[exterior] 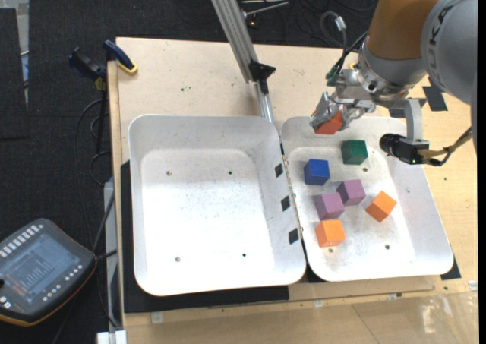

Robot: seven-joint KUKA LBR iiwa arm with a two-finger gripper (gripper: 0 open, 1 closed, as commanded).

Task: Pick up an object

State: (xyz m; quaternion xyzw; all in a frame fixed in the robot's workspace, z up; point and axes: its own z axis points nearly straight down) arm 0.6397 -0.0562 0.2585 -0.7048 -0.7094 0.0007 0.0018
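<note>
Your hand (pixel 331 118) looks clamped on a red block (pixel 329 125), lifted at the right bin's (pixel 425 251) far edge. It's small, stiff, probably light, so squeeze flat opposite faces, not corners.

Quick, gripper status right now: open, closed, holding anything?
Gripper: closed on a red-orange block, lifted above the right bin.

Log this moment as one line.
gripper: over right bin far edge | red block: between fingers | loose: blue, green, two purple, two orange
</note>
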